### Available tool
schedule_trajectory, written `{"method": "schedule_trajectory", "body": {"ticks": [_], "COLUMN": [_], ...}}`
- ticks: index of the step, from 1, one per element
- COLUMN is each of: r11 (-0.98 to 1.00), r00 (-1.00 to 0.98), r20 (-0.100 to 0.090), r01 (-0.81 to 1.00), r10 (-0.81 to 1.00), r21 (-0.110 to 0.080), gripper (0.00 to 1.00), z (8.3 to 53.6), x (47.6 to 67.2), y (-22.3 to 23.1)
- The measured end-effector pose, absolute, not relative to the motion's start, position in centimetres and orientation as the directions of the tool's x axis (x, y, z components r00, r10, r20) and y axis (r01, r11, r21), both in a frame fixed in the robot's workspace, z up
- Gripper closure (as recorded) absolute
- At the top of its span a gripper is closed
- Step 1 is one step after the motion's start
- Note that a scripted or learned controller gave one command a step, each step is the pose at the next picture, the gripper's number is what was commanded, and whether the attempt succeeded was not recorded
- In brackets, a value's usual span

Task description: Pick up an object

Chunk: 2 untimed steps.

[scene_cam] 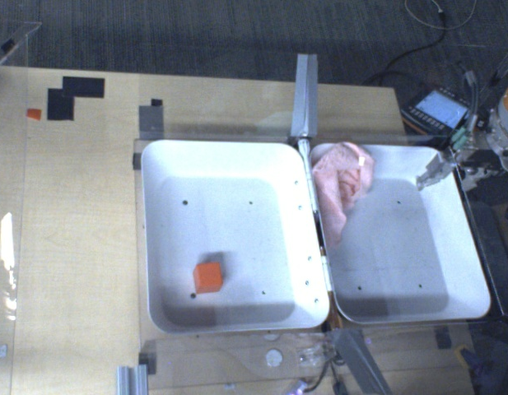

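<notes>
A small orange block (208, 277) lies in the front left part of the left bin (163, 220). A crumpled pink cloth (342, 184) lies in the back left corner of the right bin (451, 295), partly draped against the divider between the bins. My gripper (431, 175) hangs over the back right corner of the right bin, well to the right of the cloth and apart from it. Nothing shows in the gripper.
A grey metal post (305, 97) stands at the back between the two bins. Black markers (71, 95) and a small orange square (34, 114) lie on the wooden bench at the far left. A device with a screen (439, 108) and cables sit beyond the back right.
</notes>
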<state>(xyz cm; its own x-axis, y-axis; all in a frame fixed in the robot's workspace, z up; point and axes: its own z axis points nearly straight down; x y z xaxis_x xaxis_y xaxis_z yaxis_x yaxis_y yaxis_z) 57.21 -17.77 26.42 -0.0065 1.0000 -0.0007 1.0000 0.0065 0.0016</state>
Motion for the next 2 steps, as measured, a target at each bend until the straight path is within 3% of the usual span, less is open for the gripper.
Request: {"method": "schedule_trajectory", "body": {"ticks": [1, 2], "r11": [-0.114, 0.137], "r00": [0.114, -0.137], "r20": [0.001, -0.007], "r01": [0.994, 0.991], "r10": [0.994, 0.991], "r21": [0.000, 0.005], "gripper": [0.00, 0.00], "z": [13.8, 9.1], "x": [62.3, 67.1], "y": [-14.2, -10.3]}}
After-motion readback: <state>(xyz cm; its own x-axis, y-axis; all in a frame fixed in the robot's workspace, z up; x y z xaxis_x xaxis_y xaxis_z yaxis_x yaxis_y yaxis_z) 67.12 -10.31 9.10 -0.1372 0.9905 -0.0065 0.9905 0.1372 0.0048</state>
